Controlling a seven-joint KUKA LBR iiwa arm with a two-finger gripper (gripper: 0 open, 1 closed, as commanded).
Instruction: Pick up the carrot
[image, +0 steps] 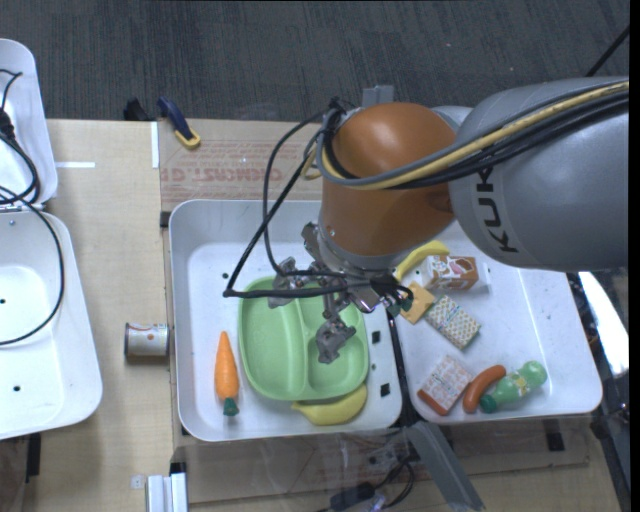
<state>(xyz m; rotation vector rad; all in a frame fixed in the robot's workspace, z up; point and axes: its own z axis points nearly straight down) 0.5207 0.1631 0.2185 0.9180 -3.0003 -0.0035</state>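
The carrot (227, 368) lies in the left bin, beside the green tray (300, 350). It is probably light, stiff, smooth; mid-body should be gripped. The hand (335, 340) hangs over the tray; its state cannot be told.

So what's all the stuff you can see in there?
carrot: 1, orange, left bin, left of the green tray
green tray: 1, left bin
banana: 1, yellow, below the tray
sausage: 1, red, right bin
green bottle: 1, right bin
small packets: several, mixed colours, right bin
can: 1, bench, left of the bins
gripper: 1, grey, over the green tray
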